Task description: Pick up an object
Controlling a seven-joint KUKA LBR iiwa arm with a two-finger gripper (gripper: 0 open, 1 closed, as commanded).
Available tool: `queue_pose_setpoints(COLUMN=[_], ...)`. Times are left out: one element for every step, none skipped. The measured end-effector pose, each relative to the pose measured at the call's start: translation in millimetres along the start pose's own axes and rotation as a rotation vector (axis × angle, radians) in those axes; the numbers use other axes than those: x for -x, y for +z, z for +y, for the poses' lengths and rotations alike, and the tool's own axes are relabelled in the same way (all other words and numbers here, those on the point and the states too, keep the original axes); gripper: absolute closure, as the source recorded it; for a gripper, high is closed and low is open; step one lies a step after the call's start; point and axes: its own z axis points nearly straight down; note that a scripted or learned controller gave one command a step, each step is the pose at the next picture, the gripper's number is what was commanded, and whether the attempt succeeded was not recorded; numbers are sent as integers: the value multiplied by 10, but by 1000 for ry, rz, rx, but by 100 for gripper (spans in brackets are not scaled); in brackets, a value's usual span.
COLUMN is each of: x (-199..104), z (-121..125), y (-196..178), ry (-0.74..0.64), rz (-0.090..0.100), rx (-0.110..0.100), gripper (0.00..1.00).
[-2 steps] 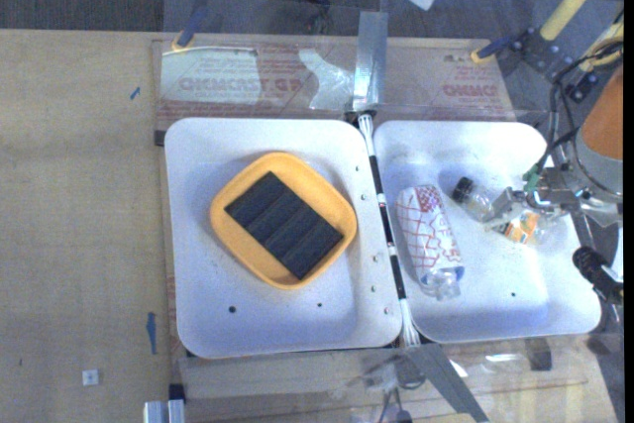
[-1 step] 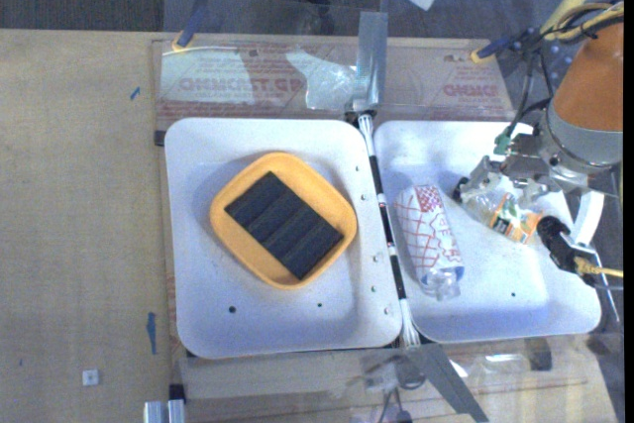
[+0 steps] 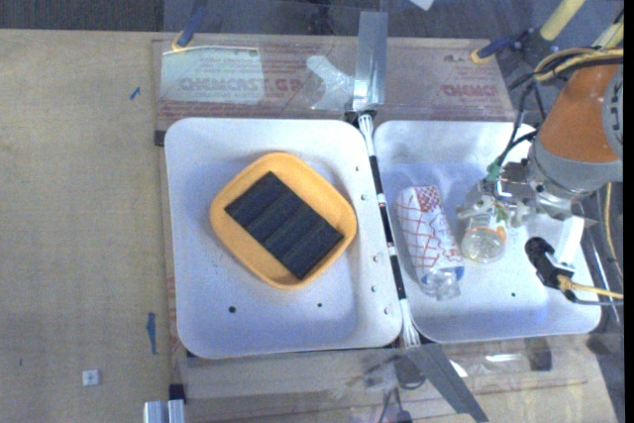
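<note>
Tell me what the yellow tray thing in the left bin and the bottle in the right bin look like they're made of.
The yellow tray looks like matte moulded plastic or rubber: rounded rim, even colour, no glare. Its dark ribbed insert could be rubber or foam. The bottle looks like thin clear plastic, see-through at the neck, wrapped in a red-and-white printed label.

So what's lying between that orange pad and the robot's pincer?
A clear bottle with a red-checked label, in the right bin, lies between the pad and pincer.
</note>
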Motion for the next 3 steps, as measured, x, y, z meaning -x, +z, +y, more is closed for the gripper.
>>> queue_pose_setpoints(x=[179, 185, -169], z=[79, 86, 577], y=[253, 148, -637], ry=[-64, -63, -348], rz=[2, 1, -1], rx=[1, 5, 2], gripper=[0, 100, 100])
